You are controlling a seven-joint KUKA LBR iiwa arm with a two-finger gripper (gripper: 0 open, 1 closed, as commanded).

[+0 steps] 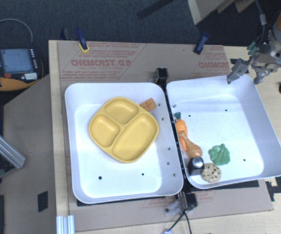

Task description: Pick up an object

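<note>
So the grey two-finger gripper (246, 75) is hanging up at about 1 o'clock in the shot, right over the far rim of the right-hand shallow white bin (257, 111). Its jaws are spread apart with nothing between them, prongs pointing down and out toward the bin edge.

All the pickable stuff in that right bin is bunched down at its 7 o'clock corner, well apart from the gripper. There's an orange toy carrot with a bit of green top (181, 128) lying along the left wall, and touching its lower end a tan, bone-ish shaped piece (192, 147) (kinda small, can't really say what it is). Just below that sits a small black round thing with a shiny top (196, 165), then a speckled tan cookie-looking disc (211, 172) right beside it at the near rim. A crinkly green leafy toy (220, 153) is just above the cookie.

The left shallow white bin (82, 155) holds a yellow plastic three-section plate (123, 129) around its middle, with a small orange-brown block (148, 104) touching the plate's 1 o'clock edge.

Both bins sit on a brown cardboard-covered bench (130, 62) with red print on it.
</note>
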